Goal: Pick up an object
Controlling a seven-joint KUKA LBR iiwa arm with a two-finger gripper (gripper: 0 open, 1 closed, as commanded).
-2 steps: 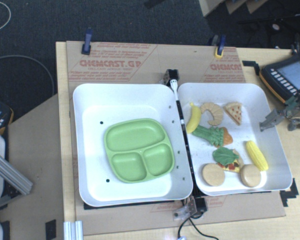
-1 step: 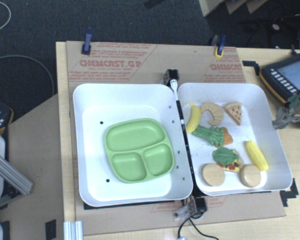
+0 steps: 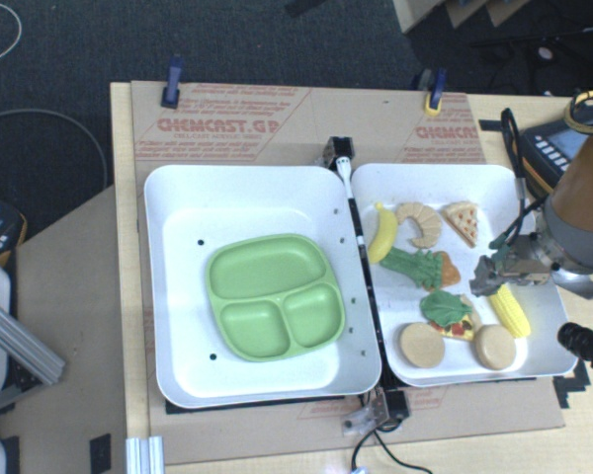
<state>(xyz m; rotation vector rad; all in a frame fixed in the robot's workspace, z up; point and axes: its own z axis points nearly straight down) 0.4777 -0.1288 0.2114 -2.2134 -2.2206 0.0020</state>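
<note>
The right bin [image 3: 494,178] holds several toy foods: a yellow banana [image 3: 382,233], a tan croissant [image 3: 421,222], a pizza slice [image 3: 464,222], a green leafy piece [image 3: 415,266], a green and red piece [image 3: 447,312], two round tan buns [image 3: 422,345] and a yellow corn cob [image 3: 511,311]. My gripper [image 3: 495,274] hangs low over the bin's right side, just above the upper end of the corn cob and right of the leafy piece. Nothing shows between its tips.
A green divided plate [image 3: 274,295] lies in the left bin [image 3: 173,265]. A black ridge with clips [image 3: 355,227] separates the two bins. Dark equipment [image 3: 549,151] stands at the bench's right edge, behind the arm.
</note>
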